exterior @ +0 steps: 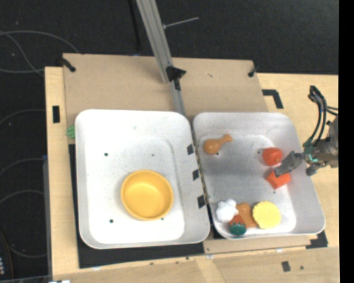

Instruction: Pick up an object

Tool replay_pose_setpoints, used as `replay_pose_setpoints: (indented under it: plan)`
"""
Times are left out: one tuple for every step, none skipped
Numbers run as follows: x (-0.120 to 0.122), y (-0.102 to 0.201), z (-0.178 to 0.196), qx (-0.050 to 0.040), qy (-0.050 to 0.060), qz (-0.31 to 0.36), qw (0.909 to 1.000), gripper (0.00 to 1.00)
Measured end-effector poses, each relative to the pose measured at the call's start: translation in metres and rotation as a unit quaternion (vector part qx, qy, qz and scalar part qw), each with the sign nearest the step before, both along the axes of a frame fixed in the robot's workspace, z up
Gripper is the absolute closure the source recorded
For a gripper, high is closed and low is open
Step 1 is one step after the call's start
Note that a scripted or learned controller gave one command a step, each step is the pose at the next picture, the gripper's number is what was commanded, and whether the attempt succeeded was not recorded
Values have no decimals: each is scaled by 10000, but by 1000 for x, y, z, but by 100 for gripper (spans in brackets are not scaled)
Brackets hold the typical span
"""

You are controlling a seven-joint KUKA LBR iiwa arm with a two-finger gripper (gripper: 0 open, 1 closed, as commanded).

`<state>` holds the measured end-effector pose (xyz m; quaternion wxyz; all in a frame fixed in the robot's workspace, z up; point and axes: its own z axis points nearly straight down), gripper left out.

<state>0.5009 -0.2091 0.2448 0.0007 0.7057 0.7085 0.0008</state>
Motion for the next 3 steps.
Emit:
replay_pose_setpoints:
  plan:
    - [0, 0, 0, 0, -3, -6, 10000, 0]
    - [-10, -3, -55, -7, 29, -23, 10000, 0]
    - [-6, -2, -98, -8, 26, -25, 10000, 0]
